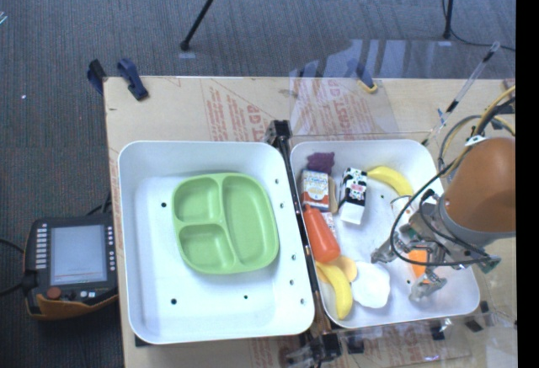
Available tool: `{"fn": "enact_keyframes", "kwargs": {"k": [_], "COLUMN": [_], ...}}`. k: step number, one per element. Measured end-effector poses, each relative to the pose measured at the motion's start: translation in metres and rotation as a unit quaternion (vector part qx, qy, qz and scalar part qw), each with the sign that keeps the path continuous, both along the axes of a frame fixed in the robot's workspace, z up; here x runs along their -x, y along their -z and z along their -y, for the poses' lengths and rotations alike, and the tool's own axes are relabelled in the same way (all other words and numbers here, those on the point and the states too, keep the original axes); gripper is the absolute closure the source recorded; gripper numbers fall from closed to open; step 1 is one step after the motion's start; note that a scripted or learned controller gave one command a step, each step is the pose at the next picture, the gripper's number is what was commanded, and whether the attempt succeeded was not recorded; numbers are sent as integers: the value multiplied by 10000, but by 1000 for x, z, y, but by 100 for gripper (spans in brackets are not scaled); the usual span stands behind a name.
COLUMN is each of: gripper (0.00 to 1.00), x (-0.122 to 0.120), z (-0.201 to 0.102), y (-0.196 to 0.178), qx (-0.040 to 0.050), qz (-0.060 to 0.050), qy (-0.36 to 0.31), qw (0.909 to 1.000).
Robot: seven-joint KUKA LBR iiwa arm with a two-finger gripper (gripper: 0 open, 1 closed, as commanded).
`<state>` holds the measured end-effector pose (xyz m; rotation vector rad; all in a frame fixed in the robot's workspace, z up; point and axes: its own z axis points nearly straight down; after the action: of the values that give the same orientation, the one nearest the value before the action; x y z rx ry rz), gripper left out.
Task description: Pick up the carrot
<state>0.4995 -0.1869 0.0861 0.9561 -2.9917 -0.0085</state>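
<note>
**Gripper low in the right bin, carrot lying apart from it**

From my seat I see the arm (482,185) reaching in from three o'clock, its orange band over the right bin (421,152). The gripper (414,267) hangs at about four o'clock in that bin, close to the floor. Something small and orange (418,260) shows just at its tip, but I cannot tell what it is, nor whether the fingers are spread or closed; the wrist and cables hide too much.

The carrot (321,235) lies along the bin's left wall, at about nine o'clock from the gripper and well apart from it, its length running roughly twelve to six with a slight tilt. Nothing grips it.

Around the carrot: a small carton (315,189) touches its twelve o'clock end, with a purple item (320,161) beyond that. A black-and-white milk carton (354,196) stands at the carrot's two o'clock. A banana (391,179) curves near the far wall. At the carrot's six o'clock end lies a second banana (339,290), with a white round object (371,285) just beside it, between the banana and the gripper.

The left bin (139,189) holds a green divided plate (226,221) near its middle. A teach pendant (74,265) sits on the floor at nine o'clock of the bench.
</note>
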Motion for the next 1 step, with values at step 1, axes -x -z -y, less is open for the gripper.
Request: {"fn": "enact_keyframes", "kwargs": {"k": [1], "gripper": [100], "x": [-2], "z": [-4], "y": [-10], "qx": [-19], "qz": [13], "qy": [-27], "qw": [10000]}}
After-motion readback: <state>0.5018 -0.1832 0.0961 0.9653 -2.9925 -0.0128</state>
